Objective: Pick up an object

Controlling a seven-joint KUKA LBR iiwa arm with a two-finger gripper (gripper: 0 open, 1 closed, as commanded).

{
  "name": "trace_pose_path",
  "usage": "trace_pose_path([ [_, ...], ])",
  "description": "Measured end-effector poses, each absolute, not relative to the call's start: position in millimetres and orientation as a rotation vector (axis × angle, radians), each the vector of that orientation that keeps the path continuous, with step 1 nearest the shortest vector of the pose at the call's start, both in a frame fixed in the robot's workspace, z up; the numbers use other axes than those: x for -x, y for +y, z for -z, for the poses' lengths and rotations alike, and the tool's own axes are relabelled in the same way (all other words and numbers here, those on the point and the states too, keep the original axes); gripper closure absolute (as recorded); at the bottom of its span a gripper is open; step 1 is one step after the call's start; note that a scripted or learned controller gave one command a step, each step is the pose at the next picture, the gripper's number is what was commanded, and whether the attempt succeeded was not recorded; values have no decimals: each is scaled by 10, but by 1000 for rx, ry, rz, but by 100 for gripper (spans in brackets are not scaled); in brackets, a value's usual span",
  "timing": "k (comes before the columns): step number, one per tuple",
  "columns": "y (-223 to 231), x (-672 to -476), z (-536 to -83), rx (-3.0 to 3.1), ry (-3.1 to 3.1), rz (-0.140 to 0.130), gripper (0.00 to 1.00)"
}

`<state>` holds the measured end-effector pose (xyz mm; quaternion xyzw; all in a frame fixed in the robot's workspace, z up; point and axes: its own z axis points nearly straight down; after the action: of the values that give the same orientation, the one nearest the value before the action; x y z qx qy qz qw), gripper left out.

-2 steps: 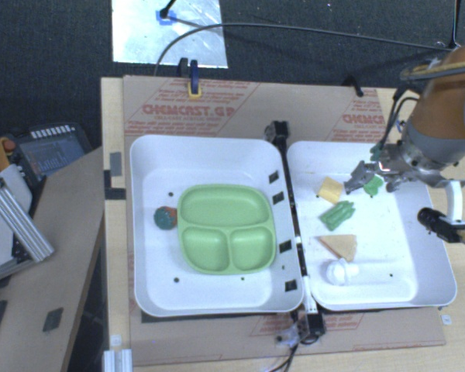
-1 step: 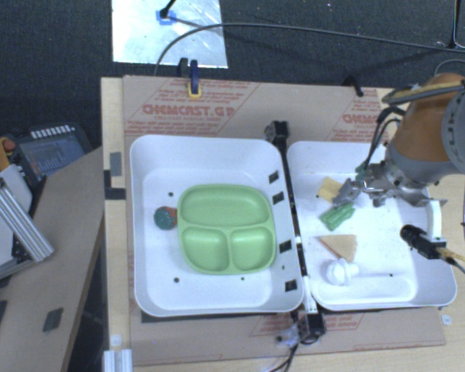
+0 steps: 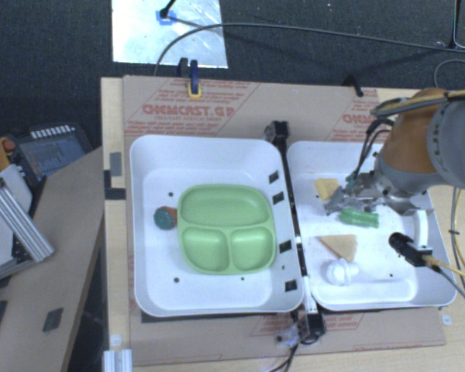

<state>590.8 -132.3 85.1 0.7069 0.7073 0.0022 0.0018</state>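
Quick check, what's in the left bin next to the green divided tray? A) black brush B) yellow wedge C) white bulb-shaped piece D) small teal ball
D. A small teal ball sits against the left edge of the green divided tray in the left bin; the yellow wedge and the white bulb-shaped piece lie in the right bin.

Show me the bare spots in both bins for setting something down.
Left bin: floor behind the green tray, and the strip in front of it. The small ball takes the tray's left side. Right bin: only the front right floor; gripper, wedges and white piece crowd the rest.
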Motion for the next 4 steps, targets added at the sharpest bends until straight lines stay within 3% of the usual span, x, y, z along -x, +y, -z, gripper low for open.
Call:
trace_pose_path([
  [1, -1331, -5903, -958, -2217, 2220, -4, 100],
  [4, -1238, -6138, -2536, -2210, 2223, -8, 100],
])
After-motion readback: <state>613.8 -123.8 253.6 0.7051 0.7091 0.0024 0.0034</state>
